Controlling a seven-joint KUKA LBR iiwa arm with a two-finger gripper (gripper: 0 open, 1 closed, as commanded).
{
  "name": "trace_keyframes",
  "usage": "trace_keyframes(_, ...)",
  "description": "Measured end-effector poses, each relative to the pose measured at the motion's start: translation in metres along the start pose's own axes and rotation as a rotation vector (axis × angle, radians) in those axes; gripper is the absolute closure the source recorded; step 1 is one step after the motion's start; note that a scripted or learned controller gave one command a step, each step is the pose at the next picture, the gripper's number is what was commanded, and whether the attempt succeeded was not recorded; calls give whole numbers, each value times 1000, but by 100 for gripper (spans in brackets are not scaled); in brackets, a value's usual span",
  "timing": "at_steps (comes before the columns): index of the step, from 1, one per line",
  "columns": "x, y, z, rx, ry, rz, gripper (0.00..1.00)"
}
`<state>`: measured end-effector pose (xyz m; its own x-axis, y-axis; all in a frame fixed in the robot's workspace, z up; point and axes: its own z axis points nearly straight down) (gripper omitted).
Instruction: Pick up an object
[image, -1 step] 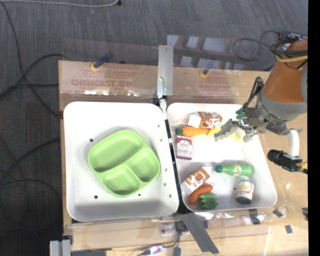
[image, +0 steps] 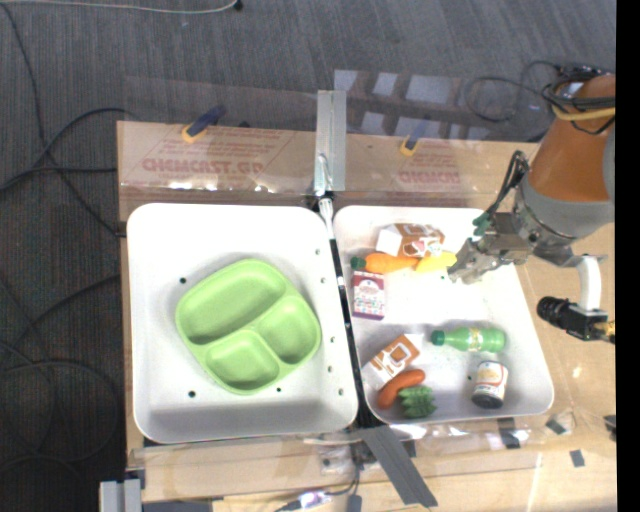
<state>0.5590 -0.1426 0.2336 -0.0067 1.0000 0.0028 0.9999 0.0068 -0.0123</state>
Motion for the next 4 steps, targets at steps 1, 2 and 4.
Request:
trace_keyframes(1,-1,-17,-40,-8,-5,-171,100)
trace_keyframes(2,37,-9,140,-11,-5,-473,100)
trace_keyframes(4,35,-65,144,-33,-17,-594,0)
